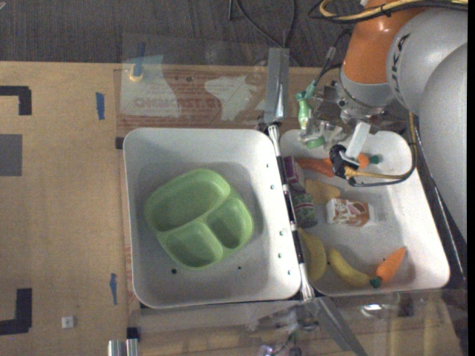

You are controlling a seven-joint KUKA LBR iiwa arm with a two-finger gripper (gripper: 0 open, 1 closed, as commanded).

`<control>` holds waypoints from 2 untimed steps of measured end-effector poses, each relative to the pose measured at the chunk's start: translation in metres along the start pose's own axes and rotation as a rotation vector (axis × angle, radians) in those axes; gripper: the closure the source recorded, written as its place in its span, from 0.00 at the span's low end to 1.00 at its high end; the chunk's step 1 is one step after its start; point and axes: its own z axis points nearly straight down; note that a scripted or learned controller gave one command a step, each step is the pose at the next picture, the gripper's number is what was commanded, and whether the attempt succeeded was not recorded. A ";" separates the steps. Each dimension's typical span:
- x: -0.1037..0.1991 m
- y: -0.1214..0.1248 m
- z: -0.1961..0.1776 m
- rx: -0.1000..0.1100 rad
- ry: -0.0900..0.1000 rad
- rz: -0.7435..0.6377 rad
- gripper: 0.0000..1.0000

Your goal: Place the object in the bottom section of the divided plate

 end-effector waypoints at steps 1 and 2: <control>0.036 -0.048 0.000 0.002 0.001 -0.204 1.00; 0.108 -0.074 -0.048 -0.001 0.000 -0.126 1.00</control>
